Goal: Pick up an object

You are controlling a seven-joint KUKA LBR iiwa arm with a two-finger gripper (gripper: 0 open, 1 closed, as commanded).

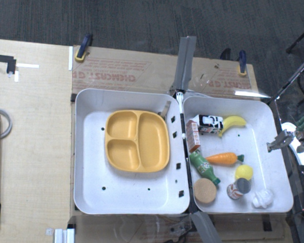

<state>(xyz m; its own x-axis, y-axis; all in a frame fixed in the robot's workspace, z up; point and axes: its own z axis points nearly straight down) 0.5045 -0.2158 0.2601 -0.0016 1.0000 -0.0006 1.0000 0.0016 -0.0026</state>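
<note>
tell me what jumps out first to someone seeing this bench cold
The yellow three-compartment plastic plate sits alone in the left white bin. The right white bin is crowded with small items: a yellow toy banana near its far side, an orange toy carrot mid-bin and a green toy bottle beside the divider.
</note>
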